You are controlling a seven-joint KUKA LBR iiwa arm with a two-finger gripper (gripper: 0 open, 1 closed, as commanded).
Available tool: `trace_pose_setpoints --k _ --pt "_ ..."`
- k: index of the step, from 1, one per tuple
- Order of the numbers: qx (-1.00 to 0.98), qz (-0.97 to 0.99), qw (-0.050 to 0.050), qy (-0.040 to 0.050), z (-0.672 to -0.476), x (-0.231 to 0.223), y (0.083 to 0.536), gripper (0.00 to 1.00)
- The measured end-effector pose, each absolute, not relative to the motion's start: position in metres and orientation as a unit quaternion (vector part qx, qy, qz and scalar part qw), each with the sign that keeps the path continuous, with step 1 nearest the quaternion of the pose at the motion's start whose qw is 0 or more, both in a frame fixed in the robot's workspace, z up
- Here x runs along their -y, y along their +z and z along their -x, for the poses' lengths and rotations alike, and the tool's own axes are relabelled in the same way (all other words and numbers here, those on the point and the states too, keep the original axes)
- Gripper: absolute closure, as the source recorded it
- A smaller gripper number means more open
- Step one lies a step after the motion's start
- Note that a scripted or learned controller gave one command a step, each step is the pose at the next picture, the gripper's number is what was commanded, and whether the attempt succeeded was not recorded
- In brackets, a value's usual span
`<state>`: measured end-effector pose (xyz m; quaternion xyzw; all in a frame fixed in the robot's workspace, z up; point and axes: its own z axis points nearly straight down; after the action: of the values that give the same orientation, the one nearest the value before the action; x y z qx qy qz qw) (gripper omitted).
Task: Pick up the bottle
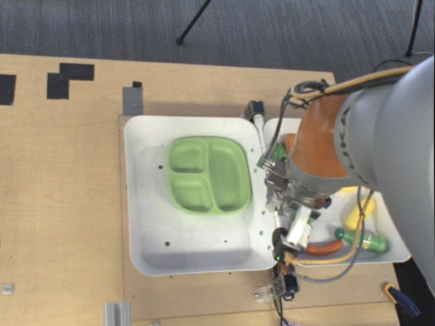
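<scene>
A small green bottle (366, 240) lies on its side near the front right of the right bin (401, 253), its neck pointing left. A yellow item (356, 214) lies just behind it, and a red-orange sausage-shaped item (325, 248) just to its left. My gripper (293, 206) is low over the left part of the right bin, close to the wall shared with the left bin. It is left of the bottle and apart from it. The grey and orange wrist hides much of the right bin.
The left bin (146, 202) holds a green divided plate (207, 175) at its middle. An orange object (289, 142) peeks out behind the wrist at the back of the right bin. A yellow cable (340, 257) loops across the right bin's front.
</scene>
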<state>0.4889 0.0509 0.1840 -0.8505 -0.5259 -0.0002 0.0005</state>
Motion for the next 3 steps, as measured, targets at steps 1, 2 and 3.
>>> trace_pose_setpoints --k 1,2,3 --pt "0.416 0.909 0.001 0.0001 -0.499 -0.097 0.184 1.00" --pt "0.450 0.893 0.001 -0.0009 -0.487 -0.145 0.254 1.00" --pt "0.503 0.864 0.001 0.0010 -0.486 -0.234 0.208 1.00"
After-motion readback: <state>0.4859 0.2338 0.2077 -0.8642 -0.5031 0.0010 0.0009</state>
